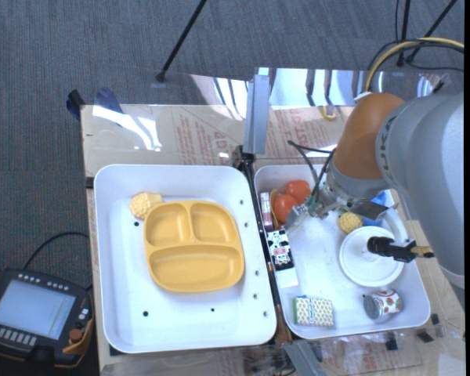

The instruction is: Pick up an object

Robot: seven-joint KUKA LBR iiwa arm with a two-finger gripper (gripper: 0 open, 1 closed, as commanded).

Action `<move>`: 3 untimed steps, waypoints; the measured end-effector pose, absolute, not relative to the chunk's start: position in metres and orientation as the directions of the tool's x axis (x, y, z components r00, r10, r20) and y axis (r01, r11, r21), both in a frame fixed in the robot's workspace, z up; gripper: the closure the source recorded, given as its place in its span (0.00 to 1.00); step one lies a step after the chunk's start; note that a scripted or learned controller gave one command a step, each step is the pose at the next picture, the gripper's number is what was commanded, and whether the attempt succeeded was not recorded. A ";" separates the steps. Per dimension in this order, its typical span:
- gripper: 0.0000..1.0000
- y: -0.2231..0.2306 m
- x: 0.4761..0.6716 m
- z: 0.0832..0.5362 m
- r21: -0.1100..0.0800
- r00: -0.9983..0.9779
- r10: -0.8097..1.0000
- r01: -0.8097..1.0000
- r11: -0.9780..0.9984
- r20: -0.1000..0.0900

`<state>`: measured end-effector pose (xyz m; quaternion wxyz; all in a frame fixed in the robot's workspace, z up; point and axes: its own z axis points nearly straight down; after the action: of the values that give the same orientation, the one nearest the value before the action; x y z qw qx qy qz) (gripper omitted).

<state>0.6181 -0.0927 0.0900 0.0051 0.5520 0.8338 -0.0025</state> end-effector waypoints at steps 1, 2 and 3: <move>0.00 -0.126 0.638 0.086 -0.018 -0.380 0.925 0.925 0.381 0.011; 0.00 -0.193 0.601 0.088 0.001 -0.436 0.900 0.900 0.436 0.004; 1.00 -0.193 0.602 0.098 -0.001 -0.441 0.897 0.897 0.441 0.002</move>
<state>0.6021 -0.1927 0.0976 -0.0010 0.5286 0.8489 0.0001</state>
